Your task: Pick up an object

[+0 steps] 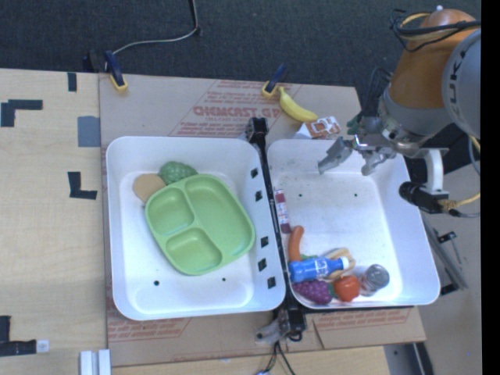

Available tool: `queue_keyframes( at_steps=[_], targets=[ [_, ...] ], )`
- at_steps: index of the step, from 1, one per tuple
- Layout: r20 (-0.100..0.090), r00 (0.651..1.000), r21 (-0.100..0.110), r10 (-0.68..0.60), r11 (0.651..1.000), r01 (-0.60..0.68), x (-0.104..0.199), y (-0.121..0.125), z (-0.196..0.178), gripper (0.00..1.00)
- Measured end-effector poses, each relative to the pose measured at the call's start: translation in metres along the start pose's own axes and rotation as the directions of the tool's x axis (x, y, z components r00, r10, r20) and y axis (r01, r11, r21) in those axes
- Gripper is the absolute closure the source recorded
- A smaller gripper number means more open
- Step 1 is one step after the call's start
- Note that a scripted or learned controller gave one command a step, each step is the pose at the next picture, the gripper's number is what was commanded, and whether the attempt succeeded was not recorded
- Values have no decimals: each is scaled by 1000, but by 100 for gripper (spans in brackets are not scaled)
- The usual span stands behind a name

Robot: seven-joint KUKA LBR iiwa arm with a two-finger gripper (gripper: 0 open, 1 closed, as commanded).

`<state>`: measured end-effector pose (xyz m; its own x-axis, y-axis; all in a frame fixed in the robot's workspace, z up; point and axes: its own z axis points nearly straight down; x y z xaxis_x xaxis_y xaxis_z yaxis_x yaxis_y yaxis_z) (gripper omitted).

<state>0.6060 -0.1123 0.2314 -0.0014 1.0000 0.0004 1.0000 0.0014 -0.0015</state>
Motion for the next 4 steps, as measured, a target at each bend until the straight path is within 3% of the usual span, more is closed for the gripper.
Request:
queue_keyframes(
  at_steps=[1, 2, 3, 4],
  targets=[
    [2, 1000, 1, 1, 1000, -1, -39, 57, 55, 0],
    [3, 1000, 0, 0, 1000, 0, -38, 58, 45, 100],
    [0, 1000, -1, 0, 1000, 0, 7, 63, 40, 100],
    [-1, 1000, -1, -2, 1000, 2, 116, 31, 47, 100]
  ],
)
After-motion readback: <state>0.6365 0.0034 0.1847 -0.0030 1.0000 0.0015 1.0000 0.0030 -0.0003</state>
